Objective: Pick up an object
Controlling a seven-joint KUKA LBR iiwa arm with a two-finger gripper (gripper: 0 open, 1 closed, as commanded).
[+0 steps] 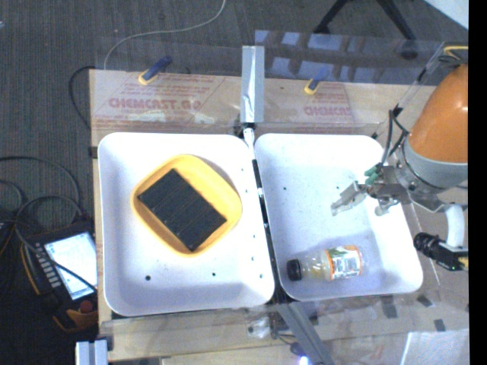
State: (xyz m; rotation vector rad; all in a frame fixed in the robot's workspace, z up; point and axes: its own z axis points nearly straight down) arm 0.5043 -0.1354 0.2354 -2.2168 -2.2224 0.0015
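Item: one small bottle, lying on its side near the front edge of the right bin, dark cap pointing toward the centre divider, orange-and-white label wrapping its clear body. It is looking light and rigid, probably plastic, with a smooth rounded wall that is likely to be slipping or rolling under a poor pinch; the soundest hold is appearing to be across the labelled middle, fingers closing on either side of the barrel, since the narrow cap end is offering little purchase. Gripper: one, two-fingered, hanging over the right bin's right half, above and well apart from the bottle; the fingers are standing spread and nothing is lying between them. Second candidate: one yellow dish, resting in the middle of the left bin, carrying one dark ribbed pad that is covering most of its hollow; the dish is looking stiff and broad, awkward to span, its rim being the only likely hold. Count: bottles, one; dishes, one; pads, one; white bins, two, sitting side by side. The pick is not yet begun; the bottle is sitting nearest the gripper.
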